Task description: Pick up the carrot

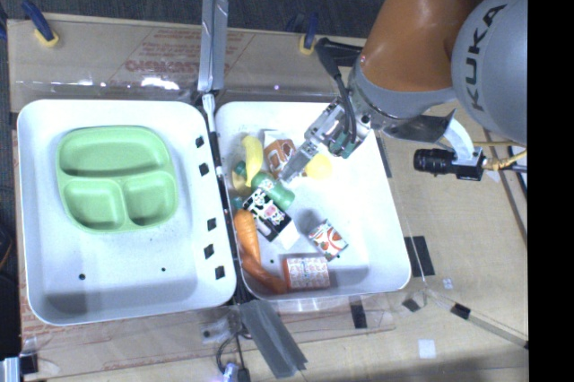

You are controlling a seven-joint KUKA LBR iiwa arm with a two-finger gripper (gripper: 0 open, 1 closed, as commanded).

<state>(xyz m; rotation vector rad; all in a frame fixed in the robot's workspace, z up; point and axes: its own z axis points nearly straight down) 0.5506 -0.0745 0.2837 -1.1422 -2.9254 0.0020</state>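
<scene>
Camera view: carrot [248,247] lies in the right bin [387,219], along its left wall toward the near corner, tip pointing near-right, touching a red-labelled can [306,272]. Gripper [300,158] hangs over the bin's far-middle, above a brown packet [277,152] and beside a yellow banana-like item [253,159]; can't tell if fingers are apart or together, nothing visibly between them. Black-and-white carton with green cap [270,210] just far of the carrot. Small red-white can [328,239] mid-bin. Left bin [36,219] holds a green divided tray [117,177].
</scene>
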